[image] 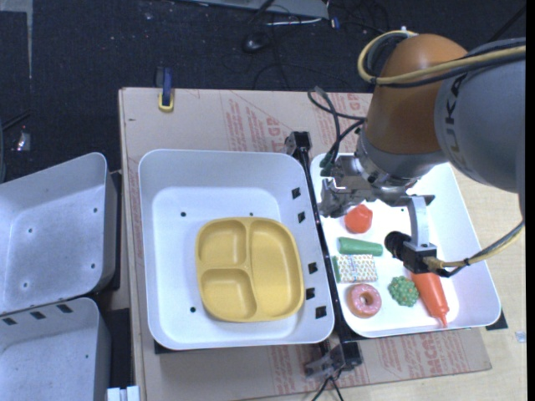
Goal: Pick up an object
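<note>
The right bin [468, 224] holds several toy foods. A red tomato [359, 218] lies at its upper left, with a green cucumber [359, 246] and a speckled cracker [355, 267] below it. Along the front lie a pink donut [364, 299], a green broccoli [403, 291] and an orange carrot [432, 296]. My gripper [338, 192] hangs low over the bin's back left corner, just above and left of the tomato. The wrist and the orange band cover the back of the bin.
The left bin [167, 190] holds a yellow divided plate [249, 268]. A black divider [313, 224] runs between the bins. A black cable fitting [403, 249] and a white bracket [418, 221] hang from the arm over the right bin's middle.
</note>
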Controlling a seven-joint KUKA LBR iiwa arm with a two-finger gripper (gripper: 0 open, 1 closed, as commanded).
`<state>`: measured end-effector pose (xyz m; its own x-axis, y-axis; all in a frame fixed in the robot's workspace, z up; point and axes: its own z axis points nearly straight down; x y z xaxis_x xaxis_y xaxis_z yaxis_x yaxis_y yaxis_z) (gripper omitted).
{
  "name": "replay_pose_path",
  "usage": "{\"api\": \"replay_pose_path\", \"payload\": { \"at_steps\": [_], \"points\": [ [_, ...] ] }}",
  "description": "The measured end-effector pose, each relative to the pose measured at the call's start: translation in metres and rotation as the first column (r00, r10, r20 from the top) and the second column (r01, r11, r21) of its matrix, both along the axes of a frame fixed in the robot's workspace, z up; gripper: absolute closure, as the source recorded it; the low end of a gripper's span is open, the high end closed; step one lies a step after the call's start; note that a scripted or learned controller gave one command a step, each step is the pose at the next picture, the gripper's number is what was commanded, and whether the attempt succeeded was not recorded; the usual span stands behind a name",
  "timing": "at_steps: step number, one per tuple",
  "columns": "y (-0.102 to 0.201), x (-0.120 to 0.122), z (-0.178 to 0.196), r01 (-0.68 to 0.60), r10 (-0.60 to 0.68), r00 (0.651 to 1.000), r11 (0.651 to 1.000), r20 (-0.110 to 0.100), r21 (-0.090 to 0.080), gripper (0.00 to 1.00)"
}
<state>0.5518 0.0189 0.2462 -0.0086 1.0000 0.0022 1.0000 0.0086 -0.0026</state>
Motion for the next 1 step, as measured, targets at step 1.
{"api": "replay_pose_path", "payload": {
  "at_steps": [1],
  "points": [
    [0.0558, -0.0110, -0.0067, 0.000, 0.000, 1.000, 1.000, 0.000, 0.000, 1.00]
  ]
}}
